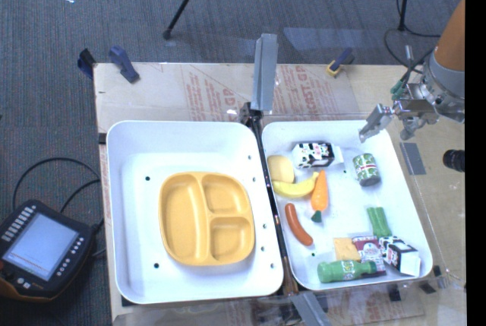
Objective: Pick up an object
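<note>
The two white bins take up most of the bench; the left bin (125, 165) lies far off to the gripper's left in this view and carries only a yellow divided tray (206, 217), while the right bin (345, 136) sits just below and to the left of the tool. The arm (456, 51) leans in from the right, and its gripper (391, 119) hangs over that bin's upper right corner, above the rim and not down among the toys; whether it stands wide or narrow I cannot tell from here, though nothing looks to be carried. Nearest beneath it is a small green can (367, 169), lying by itself. Further to the left are a black-and-white carton (314, 154), a banana (295, 186), a carrot (320, 192) and a red sausage (298, 224). Farthest below, along the near wall, lie a green bottle (349, 269) and a couple of small boxes (401, 256). I'd judge this the approach, with no pick begun. The next move calls for settling on one piece, the can being closest and clear of its neighbours, then dropping straight down over it.
</note>
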Controlling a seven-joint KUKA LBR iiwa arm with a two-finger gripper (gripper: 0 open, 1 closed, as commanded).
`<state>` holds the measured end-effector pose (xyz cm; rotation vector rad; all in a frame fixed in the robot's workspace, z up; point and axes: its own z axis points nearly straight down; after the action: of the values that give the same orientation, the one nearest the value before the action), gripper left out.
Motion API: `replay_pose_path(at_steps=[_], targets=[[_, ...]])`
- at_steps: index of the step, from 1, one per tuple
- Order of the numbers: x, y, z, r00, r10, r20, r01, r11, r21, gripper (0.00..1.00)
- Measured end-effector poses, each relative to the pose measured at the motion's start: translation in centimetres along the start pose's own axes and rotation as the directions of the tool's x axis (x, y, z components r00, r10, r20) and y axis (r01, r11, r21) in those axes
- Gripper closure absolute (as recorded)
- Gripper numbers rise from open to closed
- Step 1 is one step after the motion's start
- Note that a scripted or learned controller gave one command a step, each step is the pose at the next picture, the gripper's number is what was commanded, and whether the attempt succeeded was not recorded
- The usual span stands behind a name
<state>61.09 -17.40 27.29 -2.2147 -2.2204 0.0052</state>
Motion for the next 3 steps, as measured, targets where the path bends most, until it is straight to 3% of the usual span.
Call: replay_pose_path(at_steps=[1, 2, 3], targets=[[0.8, 3.4, 8.1, 0.998, -0.067, 0.0, 0.067, 0.998, 0.0, 0.0], [-2.5, 2.2, 16.8, 0.998, -0.064, 0.001, 0.064, 0.998, -0.003, 0.0], [-0.3, 0.2, 18.8, 0.999, 0.033, -0.002, -0.033, 0.999, 0.001, 0.0]])
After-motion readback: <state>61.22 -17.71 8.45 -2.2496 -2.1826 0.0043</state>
